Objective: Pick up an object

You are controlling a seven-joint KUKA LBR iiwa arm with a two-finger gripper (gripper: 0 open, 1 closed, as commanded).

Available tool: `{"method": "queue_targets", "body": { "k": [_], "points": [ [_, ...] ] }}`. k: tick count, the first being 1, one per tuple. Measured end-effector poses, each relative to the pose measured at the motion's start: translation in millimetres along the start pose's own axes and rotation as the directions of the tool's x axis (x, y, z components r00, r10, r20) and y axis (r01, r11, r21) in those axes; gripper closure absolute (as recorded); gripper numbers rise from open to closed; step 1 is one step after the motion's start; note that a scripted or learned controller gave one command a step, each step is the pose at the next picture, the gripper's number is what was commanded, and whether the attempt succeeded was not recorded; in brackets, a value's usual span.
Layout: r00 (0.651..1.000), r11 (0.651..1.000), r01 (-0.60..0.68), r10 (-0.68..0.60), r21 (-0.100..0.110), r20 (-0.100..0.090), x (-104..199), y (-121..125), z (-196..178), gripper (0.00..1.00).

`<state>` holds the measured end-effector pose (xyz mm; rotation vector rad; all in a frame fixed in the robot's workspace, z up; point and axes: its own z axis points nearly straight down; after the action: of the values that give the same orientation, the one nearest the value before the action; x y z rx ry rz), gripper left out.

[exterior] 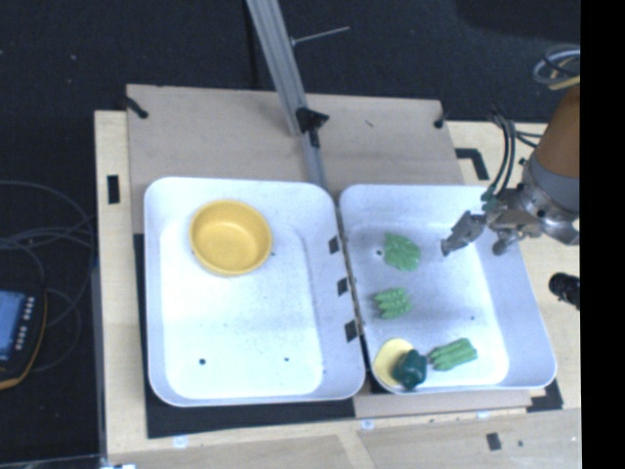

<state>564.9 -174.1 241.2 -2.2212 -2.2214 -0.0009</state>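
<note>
The gripper point(480, 231) hangs at the right of the frame over the right bin point(508, 291), jaws parted and holding nothing. Nearest, left of it, lies a green toy point(400, 252), judged light, stiff and bumpy. Its long axis runs roughly left-right; grasp across the narrow middle.
</note>
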Motion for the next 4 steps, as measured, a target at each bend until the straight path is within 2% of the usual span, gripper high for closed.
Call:
{"method": "queue_targets", "body": {
  "k": [1,3,4],
  "points": [
    [1.000,1.000,-0.001,0.001,0.005,0.000,-2,0,62,0.00],
    [1.000,1.000,-0.001,0.001,0.002,0.001,-6,2,142,0.00],
    [1.000,1.000,-0.002,0.002,-0.003,0.001,-6,3,129,1.00]
  ]
}}
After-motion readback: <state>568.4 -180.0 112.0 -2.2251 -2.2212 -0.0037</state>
